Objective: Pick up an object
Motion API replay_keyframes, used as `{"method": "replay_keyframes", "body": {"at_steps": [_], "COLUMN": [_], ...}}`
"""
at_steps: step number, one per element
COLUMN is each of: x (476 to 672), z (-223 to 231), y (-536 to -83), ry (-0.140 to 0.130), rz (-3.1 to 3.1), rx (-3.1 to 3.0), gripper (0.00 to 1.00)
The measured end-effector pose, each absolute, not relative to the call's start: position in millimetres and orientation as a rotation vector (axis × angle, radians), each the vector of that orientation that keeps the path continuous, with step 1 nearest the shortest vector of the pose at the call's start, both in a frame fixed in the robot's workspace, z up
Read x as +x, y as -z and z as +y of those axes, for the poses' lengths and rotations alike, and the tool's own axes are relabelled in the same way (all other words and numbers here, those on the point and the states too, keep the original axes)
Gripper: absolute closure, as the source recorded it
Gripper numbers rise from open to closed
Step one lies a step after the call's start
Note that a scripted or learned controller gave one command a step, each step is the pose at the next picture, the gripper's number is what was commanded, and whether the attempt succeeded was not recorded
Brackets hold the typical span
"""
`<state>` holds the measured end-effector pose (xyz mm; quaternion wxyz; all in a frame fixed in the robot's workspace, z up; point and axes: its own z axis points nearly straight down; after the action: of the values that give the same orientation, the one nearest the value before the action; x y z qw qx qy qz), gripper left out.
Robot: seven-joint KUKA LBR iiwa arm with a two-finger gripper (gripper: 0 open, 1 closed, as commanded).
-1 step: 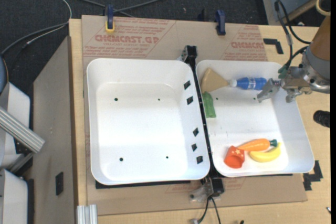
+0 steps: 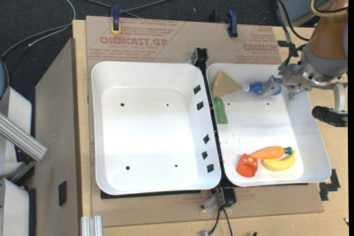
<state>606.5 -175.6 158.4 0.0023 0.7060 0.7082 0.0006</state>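
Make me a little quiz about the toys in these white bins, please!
1. True or false: the carrot lies in the left bin.
2. Which toy touches the banana? A) the carrot B) the green piece C) the tan wedge
3. Fill in: the gripper hovers over the far end of the right bin, beside a small ____ thing.

Key:
1. False: it lies in the right bin.
2. A: the carrot rests along the banana, near the red pepper.
3. Blue.
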Motion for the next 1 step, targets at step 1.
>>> {"method": "replay_keyframes", "body": {"at_steps": [1], "x": [588.2], "z": [-149.5], "y": [-152.1], "ry": [0.002], "rz": [2.227], "rx": [2.222], "gripper": [0.0]}}
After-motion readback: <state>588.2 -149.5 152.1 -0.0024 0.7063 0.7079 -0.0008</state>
